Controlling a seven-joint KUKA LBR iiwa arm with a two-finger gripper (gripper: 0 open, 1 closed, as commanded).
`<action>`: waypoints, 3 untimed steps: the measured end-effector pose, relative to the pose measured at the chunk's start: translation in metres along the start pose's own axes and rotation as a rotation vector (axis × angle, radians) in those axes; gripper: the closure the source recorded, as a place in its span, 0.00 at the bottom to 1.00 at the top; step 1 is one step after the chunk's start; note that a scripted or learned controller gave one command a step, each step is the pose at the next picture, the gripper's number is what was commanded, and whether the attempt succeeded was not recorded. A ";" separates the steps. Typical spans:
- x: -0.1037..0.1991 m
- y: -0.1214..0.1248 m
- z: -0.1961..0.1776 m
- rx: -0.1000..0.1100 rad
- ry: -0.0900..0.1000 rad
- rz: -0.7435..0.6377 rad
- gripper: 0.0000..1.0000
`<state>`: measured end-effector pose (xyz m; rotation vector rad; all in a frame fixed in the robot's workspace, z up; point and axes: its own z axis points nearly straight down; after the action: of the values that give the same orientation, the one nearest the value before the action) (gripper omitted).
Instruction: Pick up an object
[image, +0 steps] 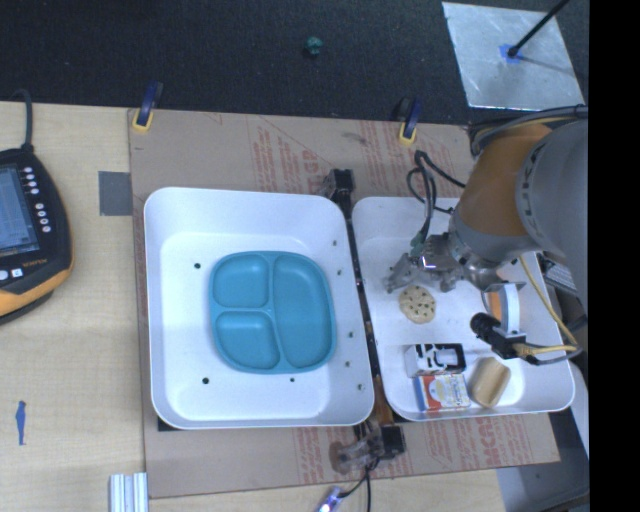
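As gripper (418, 265) hung over right bin (380, 300), cookie (417, 304) lay just beneath; finger state indeterminable. Step: approach. Next move, by judgement: descent onto cookie, then closure.

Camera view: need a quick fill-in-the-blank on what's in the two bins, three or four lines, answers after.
1. The blue divided plate lies in the ____ bin.
2. The plate has ____ compartments.
3. The round cookie lies in the right bin, just below the ____.
4. The small carton sits near the right bin's front edge, beside a tan ____-shaped object.

Missing words: left; three; gripper; cylinder
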<state>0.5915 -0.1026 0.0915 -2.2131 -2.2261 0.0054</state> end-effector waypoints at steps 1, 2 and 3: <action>-0.003 -0.018 0.000 0.001 0.000 0.000 0.00; -0.005 -0.016 -0.014 -0.005 -0.002 -0.002 1.00; -0.005 -0.016 -0.014 -0.005 -0.003 -0.003 0.00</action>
<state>0.5758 -0.1074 0.1053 -2.2141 -2.2328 0.0034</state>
